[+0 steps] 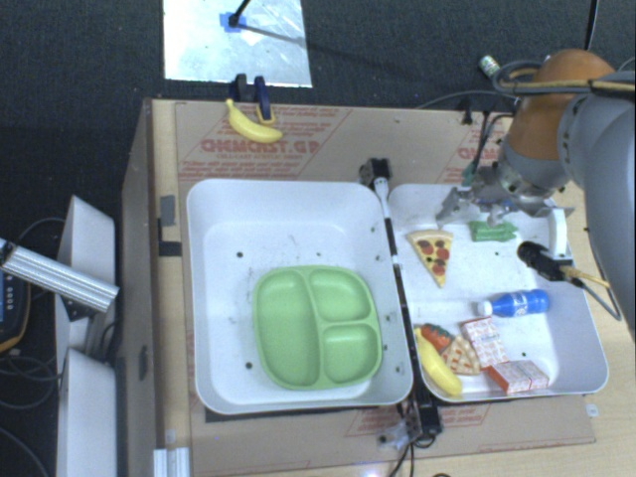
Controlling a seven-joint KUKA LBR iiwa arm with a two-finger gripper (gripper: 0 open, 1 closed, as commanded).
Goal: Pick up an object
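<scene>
The right bin (pixel 586 361) holds a pizza slice (pixel 434 253), a small green item (pixel 494 232), a blue bottle (pixel 517 304) lying on its side, a red-and-white carton (pixel 484 342), a red box (pixel 520 375) and a yellow banana (pixel 438 363) next to a small pizza-like piece (pixel 459 356). My gripper (pixel 482 210) hangs at the far edge of this bin, just above and behind the green item, open, with nothing between its fingers.
In the left bin (pixel 214 256) lies a green divided plate (pixel 316 326). Another banana (pixel 250 122) rests on the cardboard behind the bins, beside a blue clamp (pixel 261 93). The divider (pixel 393 256) between the bins runs just left of the pizza slice.
</scene>
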